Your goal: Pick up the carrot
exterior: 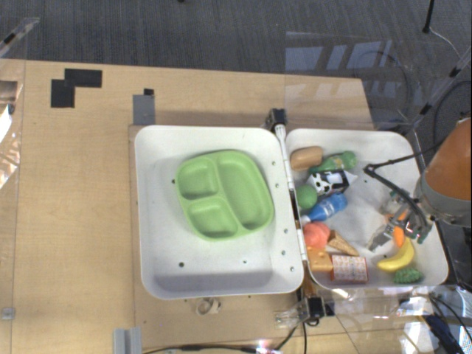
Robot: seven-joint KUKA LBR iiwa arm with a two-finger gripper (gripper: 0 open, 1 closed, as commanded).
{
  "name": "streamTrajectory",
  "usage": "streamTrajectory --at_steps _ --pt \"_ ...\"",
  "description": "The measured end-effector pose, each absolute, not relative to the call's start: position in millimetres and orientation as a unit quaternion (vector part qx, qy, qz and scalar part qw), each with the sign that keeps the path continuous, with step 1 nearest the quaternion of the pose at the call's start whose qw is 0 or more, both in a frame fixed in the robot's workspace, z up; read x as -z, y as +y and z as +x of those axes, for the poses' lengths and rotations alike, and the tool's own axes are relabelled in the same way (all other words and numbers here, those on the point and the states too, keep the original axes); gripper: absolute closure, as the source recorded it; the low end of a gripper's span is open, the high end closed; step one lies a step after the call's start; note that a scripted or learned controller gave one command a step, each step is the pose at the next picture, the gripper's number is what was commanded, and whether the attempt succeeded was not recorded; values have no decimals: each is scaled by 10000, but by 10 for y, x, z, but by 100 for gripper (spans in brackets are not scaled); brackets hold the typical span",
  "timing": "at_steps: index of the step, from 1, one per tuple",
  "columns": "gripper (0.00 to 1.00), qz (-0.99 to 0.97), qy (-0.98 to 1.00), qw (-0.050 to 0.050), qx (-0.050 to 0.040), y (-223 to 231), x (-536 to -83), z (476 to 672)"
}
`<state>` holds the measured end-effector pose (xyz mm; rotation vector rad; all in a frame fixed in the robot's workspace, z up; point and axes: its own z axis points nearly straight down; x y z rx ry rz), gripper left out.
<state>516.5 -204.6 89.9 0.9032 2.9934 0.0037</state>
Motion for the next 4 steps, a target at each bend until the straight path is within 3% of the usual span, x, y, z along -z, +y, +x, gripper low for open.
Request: streamTrajectory --at_steps 1,2,3,4 --pt "0 4447 8956 79 -19 -1848 -896 5204" --pt "0 3486 9372 79 -33 -2024 -898 4940" --pt "0 4808 8768 -2 -88 -1936 -896 5388" --pt "0 3656 9307 105 -14 -1934 -903 4939"
